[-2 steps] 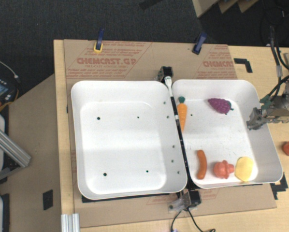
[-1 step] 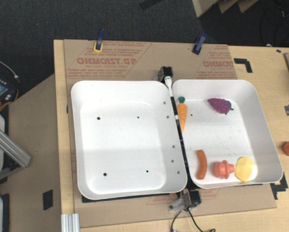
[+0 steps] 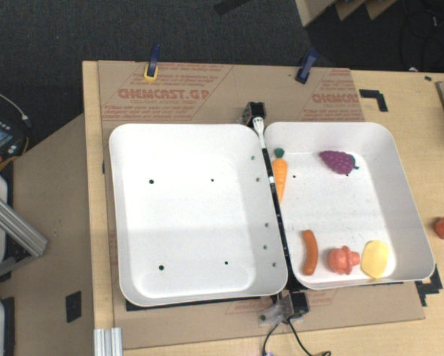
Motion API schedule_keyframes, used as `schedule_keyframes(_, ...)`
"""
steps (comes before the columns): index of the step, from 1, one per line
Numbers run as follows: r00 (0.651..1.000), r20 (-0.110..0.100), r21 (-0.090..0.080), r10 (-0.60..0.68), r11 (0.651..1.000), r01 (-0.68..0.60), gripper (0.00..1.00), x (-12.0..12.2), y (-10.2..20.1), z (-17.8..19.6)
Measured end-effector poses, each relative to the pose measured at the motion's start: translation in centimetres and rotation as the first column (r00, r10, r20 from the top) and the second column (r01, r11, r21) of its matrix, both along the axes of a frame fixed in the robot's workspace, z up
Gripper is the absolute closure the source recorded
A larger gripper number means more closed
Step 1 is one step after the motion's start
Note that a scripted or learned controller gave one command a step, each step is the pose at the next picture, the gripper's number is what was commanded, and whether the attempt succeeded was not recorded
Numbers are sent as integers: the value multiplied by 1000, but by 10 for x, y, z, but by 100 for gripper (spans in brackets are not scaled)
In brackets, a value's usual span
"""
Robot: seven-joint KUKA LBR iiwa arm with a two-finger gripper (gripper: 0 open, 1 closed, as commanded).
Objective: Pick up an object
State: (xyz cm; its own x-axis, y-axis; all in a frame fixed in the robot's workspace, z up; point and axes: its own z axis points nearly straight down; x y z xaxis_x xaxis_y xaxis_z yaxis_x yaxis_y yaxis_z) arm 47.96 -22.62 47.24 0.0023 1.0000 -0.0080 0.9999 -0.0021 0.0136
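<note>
The right bin (image 3: 385, 199) holds several toy foods. An orange carrot (image 3: 280, 176) with a green top lies against its left wall. A purple bunch of grapes (image 3: 338, 162) sits near the back. Along the front lie an orange-red sausage (image 3: 309, 251), a red strawberry-like piece (image 3: 342, 259) and a yellow lemon (image 3: 376, 259).
The left bin (image 3: 133, 221) stands beside the right one on a brown cardboard sheet (image 3: 207, 87). Blue clamps (image 3: 307, 66) hold the sheet at the back. A small orange-red object (image 3: 443, 228) lies outside the right bin at the far right.
</note>
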Motion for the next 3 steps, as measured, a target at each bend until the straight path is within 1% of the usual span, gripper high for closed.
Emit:
schedule_keyframes(1, 1000, -13, 7, 2, 1000, -2, 100, 0, 4, -7)
schedule_keyframes(2, 1000, -20, 11, 4, 1000, -4, 100, 0, 28, -79)
schedule_keyframes(3, 1000, -2, 1, 0, 1000, 0, 100, 0, 0, -3)
